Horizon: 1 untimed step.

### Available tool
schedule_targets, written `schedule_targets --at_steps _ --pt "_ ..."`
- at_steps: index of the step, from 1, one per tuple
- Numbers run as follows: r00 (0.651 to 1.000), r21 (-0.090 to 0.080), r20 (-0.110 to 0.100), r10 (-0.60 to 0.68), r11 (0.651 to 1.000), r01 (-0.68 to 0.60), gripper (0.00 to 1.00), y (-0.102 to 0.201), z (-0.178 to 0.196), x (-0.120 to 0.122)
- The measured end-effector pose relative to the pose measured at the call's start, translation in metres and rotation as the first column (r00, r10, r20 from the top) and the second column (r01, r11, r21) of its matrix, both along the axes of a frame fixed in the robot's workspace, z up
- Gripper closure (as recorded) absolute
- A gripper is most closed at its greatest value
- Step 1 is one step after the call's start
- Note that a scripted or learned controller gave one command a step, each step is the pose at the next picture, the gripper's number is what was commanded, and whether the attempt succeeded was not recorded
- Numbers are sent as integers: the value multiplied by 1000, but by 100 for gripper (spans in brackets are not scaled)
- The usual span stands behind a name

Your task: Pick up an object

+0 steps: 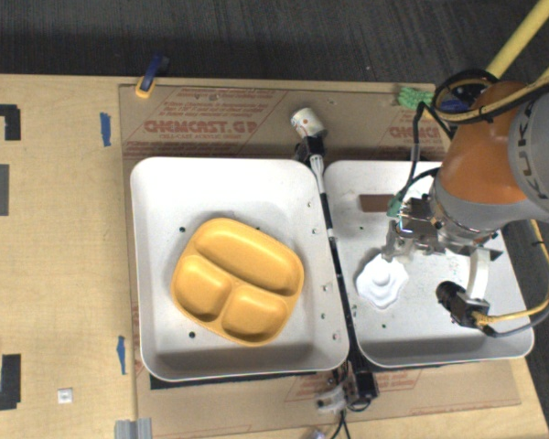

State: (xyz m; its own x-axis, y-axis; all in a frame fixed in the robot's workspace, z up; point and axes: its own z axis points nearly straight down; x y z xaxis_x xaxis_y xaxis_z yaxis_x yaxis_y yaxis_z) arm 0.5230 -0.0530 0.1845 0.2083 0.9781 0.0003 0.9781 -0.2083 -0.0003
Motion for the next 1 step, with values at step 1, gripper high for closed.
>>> schedule_targets --at_steps 1 --pt "1000 0 0 -1 1000 1 0 0 0 0"
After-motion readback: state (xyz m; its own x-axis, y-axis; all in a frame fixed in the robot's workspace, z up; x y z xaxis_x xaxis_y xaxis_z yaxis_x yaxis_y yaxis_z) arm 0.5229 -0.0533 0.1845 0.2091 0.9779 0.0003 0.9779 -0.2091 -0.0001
